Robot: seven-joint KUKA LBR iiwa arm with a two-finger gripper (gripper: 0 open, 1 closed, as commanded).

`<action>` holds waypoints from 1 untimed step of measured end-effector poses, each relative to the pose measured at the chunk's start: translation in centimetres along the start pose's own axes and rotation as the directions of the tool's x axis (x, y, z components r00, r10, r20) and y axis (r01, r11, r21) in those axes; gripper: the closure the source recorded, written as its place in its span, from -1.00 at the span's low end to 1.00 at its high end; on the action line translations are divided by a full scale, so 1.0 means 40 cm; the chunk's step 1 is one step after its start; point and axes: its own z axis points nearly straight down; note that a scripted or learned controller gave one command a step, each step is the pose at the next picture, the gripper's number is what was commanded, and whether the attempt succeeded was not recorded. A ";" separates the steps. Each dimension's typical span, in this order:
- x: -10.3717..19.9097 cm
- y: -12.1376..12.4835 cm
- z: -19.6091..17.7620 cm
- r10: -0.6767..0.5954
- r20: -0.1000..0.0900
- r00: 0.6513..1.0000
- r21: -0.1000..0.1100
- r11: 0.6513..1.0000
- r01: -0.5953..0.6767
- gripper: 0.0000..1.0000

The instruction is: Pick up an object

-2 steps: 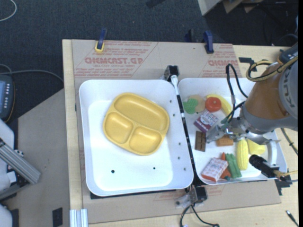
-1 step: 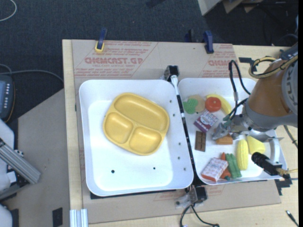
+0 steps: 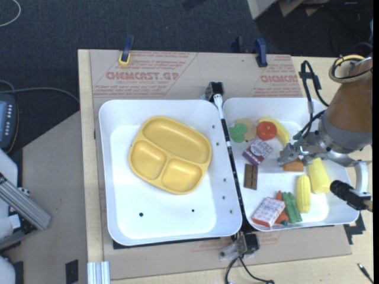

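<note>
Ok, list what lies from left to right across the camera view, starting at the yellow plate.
Yellow divided plate → brown chocolate bar → purple packet → red tomato → gripper → yellow corn cob.

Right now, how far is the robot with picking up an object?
Done: the gripper has reached into the right bin among the toy food. In hand: it sits low beside an orange piece, but whether anything is grasped cannot be seen. Left: close on one item and lift it. The yellow tray lies in the left bin.
</note>
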 end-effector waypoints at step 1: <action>-0.003 0.002 -0.107 -0.002 0.000 1.000 -0.001 1.000 0.002 1.00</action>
